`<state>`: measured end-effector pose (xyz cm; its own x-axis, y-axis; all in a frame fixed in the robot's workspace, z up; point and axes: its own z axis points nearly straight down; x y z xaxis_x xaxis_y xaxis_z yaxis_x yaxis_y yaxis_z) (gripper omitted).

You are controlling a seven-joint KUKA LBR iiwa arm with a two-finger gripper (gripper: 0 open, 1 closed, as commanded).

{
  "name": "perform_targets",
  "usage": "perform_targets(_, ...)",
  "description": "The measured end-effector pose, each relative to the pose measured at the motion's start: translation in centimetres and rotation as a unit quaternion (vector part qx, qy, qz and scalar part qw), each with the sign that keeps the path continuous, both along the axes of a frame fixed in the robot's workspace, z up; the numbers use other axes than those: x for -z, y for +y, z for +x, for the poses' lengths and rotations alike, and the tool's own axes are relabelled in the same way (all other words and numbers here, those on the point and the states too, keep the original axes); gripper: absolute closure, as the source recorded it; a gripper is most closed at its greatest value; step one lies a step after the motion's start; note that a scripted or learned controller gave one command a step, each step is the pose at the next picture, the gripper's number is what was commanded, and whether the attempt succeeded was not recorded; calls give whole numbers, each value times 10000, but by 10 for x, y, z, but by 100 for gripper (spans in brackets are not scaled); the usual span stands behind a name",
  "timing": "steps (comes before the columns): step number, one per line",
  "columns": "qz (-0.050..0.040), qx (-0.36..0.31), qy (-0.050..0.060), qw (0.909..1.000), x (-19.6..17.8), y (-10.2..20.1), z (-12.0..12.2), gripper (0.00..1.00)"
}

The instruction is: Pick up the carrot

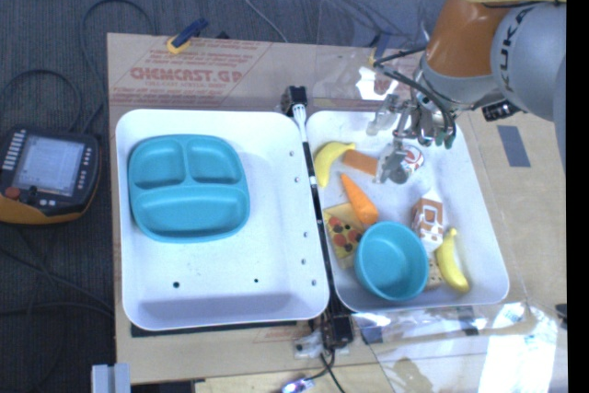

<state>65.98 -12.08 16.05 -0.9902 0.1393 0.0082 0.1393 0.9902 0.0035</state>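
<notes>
The orange tapered carrot (360, 199) is lying in the right white shallow bin (483, 225), between a yellow banana (329, 158) and a blue round bowl (392, 260). The metal two-finger claw (401, 163) is hovering near the carrot's upper right, apart from it; how far it is parted I cannot tell.

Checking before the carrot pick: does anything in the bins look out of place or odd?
Nothing is spilled or damaged. The right bin is crowded: the carrot lies between a banana and the blue bowl, leaving little room around it.
</notes>
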Motion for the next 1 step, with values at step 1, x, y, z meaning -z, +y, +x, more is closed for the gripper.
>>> perform_targets(1,-68,-1383,-210,9901,44,13,-15,0)
